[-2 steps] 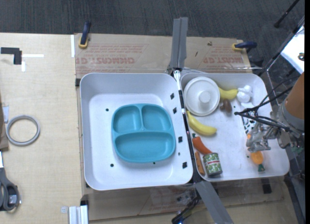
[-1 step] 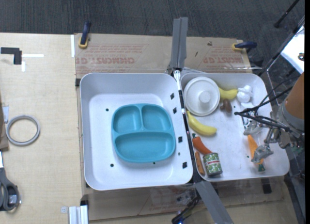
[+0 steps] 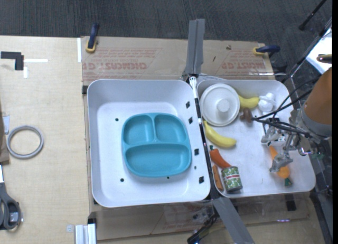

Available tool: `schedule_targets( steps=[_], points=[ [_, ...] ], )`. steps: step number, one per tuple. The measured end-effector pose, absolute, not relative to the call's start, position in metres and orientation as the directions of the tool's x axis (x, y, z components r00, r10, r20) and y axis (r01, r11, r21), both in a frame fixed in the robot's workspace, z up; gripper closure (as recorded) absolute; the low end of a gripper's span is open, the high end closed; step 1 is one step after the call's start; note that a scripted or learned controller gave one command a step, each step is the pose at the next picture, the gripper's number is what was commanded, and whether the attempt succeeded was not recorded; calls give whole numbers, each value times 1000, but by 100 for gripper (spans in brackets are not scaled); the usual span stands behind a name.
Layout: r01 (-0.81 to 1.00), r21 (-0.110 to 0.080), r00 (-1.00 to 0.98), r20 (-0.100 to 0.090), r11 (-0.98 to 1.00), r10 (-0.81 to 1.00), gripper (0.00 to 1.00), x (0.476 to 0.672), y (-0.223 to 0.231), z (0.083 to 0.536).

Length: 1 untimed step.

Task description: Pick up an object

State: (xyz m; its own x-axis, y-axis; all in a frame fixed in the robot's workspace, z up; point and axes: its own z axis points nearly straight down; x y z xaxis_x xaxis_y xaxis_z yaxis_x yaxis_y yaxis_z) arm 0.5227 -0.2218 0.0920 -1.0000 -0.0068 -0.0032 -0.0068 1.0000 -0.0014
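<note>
Still Risky: A Crowded Corner Under the End Effector

Right now the end effector (image 3: 281, 159) hangs low over the right bin (image 3: 253, 185), near its right wall, directly above a small orange object (image 3: 283, 172) that looks like a carrot or similar toy. Whether it is open or closed I cannot tell; the metal parts blur together against the white floor.

Several things could spoil a pick here. The orange object lies close to the bin wall, so a descent could scrape the wall or push the piece into the corner. It is small and probably rounded, so it may squirt sideways.

Other candidates sit well apart: a banana (image 3: 219, 137), a can (image 3: 231, 179), a white bowl (image 3: 221, 104). The left bin (image 3: 105, 185) carries a blue divided plate (image 3: 157, 145).
</note>
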Motion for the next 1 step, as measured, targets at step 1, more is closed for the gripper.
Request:
schedule_targets(
  steps=[1],
  points=[
    [-8,-4,-1000,-8,1000,-8,100,524,-222,102]
  ],
)
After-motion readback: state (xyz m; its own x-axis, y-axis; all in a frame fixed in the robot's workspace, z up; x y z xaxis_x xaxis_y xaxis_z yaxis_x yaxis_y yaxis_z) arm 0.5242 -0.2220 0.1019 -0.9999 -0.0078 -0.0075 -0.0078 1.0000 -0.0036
